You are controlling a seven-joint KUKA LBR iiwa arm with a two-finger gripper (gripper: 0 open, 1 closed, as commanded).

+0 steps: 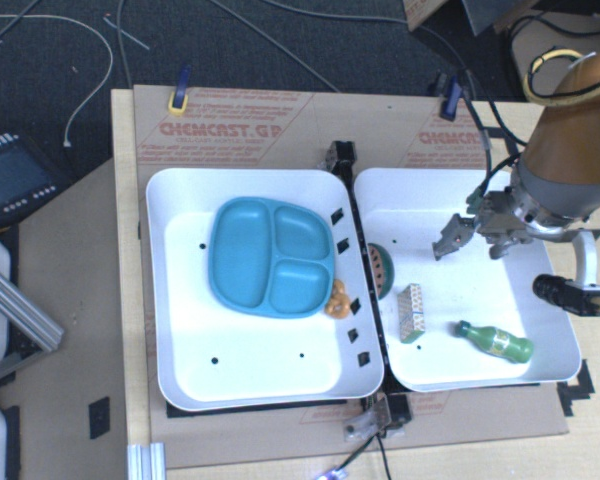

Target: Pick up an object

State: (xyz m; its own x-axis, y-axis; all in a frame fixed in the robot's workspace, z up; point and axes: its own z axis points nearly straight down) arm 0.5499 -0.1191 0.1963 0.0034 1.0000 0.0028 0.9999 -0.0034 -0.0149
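Camera view is looking down on a bench [130, 268] carrying two white bins side by side, and the grey arm [570, 138] is reaching in from the right over the right bin [450, 193]. The gripper [480, 240] is hanging above that bin's upper right part, its two fingers spread open and gripping nothing. Bare white floor is lying all around it, with open room stretching toward the dividing rim on its left and toward the far rim above it.

The left bin [180, 268] is sitting well to the gripper's left, past the divider. A blue sectioned plate [270, 258] is filling its upper middle, well apart from the gripper, with a small orange-brown item [337, 300] touching the plate's lower right edge, close to the divider.

A green bottle [495, 341] is lying on its side below the gripper, near the bin's front rim. A small silvery patterned packet [411, 311] is resting below and left of the gripper. A round striped object [380, 270] is leaning against the divider, left of the gripper and slightly lower.
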